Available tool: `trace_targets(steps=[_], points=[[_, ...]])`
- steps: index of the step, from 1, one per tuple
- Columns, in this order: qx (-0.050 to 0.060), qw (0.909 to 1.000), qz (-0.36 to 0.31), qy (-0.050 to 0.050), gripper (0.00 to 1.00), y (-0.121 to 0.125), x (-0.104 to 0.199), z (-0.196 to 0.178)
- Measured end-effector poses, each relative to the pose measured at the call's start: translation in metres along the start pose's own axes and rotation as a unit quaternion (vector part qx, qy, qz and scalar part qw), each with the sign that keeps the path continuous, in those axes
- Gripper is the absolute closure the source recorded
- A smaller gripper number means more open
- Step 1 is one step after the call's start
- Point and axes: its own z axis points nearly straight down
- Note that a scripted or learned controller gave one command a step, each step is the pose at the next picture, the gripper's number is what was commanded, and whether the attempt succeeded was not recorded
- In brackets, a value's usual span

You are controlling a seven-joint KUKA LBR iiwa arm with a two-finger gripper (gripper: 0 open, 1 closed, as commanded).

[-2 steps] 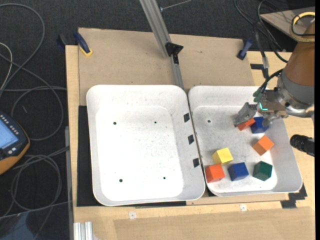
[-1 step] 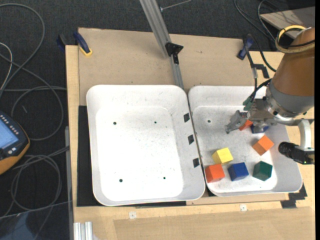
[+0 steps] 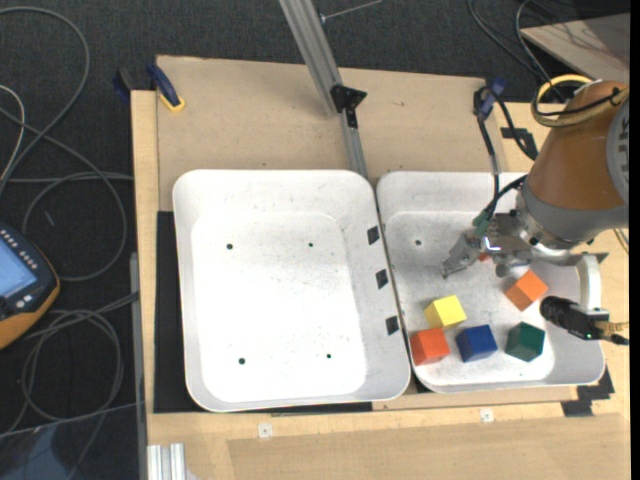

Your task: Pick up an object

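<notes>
Five cubes lie in the right bin (image 3: 430, 193): yellow (image 3: 446, 311), red (image 3: 431, 345), blue (image 3: 477, 342), green (image 3: 525, 341) and orange (image 3: 526, 290). My gripper (image 3: 480, 264) hangs low over the middle of this bin, above the cubes in the picture. Its fingers are spread open, one (image 3: 455, 262) pointing left and down, and I see nothing between them. The orange cube lies just right of and below the gripper, apart from it. The yellow cube sits a short way below the left finger.
The left bin (image 3: 190, 203) adjoins the right one, with black clips (image 3: 381, 278) along the shared edge. A slanted metal bar (image 3: 318, 53) rises behind the bins. A blue clamp (image 3: 489, 98) holds cables at the back right.
</notes>
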Motion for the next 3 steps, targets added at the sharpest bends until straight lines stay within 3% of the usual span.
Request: trace_targets(steps=[1,2,3], points=[[0.000,1.0000,0.000,0.000,0.00,-0.001,0.008,0.045],[-0.004,1.0000,0.000,0.000,1.00,0.001,0.007,0.031],[-0.007,1.0000,-0.001,-0.001,1.00,-0.001,0.009,-0.032]])
